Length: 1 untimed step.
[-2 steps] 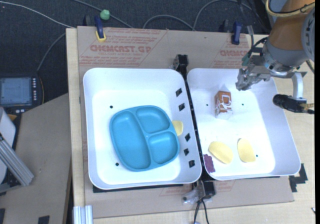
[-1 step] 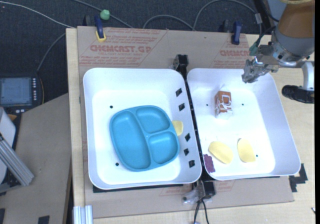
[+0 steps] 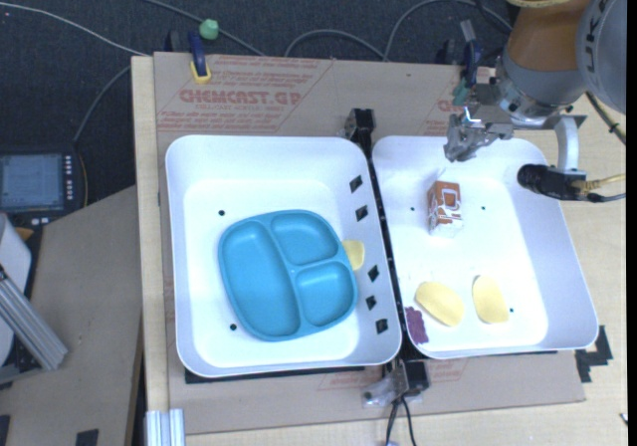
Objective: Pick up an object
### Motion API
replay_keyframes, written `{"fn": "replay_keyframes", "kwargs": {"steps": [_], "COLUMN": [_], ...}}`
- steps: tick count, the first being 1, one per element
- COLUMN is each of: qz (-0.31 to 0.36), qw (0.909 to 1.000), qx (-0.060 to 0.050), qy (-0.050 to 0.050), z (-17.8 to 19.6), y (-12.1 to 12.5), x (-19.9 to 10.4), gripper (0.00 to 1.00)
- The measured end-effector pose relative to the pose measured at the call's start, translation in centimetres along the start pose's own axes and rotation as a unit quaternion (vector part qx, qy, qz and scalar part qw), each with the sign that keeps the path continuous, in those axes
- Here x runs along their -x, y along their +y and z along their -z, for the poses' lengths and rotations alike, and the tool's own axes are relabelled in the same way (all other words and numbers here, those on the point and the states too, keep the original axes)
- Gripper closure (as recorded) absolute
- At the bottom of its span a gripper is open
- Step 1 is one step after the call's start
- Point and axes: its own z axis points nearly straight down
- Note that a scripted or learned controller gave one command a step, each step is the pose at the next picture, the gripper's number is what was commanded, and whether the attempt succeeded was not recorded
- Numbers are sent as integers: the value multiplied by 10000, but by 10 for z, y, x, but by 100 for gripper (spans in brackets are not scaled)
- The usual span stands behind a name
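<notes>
My gripper (image 3: 465, 143) hangs over the far edge of the right bin (image 3: 557, 265), above and slightly behind a small brown and white box (image 3: 445, 207) that stands in the bin's middle. Nothing shows between its fingers. Two pale yellow pieces (image 3: 439, 303) (image 3: 490, 300) lie near the right bin's front, with a small dark purple thing (image 3: 415, 325) at the front left corner. In the left bin (image 3: 189, 235) rests a blue divided plate (image 3: 287, 273), with a small yellow piece (image 3: 353, 254) beside its right edge.
A black divider with clips (image 3: 370, 225) runs between the two bins. Cardboard (image 3: 249, 86) lies under the bins, with a clamp at its far left corner. Cables trail across the dark floor behind.
</notes>
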Motion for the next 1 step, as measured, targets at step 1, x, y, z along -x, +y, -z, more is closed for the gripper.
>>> {"fn": "replay_keyframes", "kwargs": {"steps": [1], "qz": [8], "qw": [10000], "qx": [5], "qy": [4], "z": [11], "y": [0], "x": [-55], "gripper": [100]}}
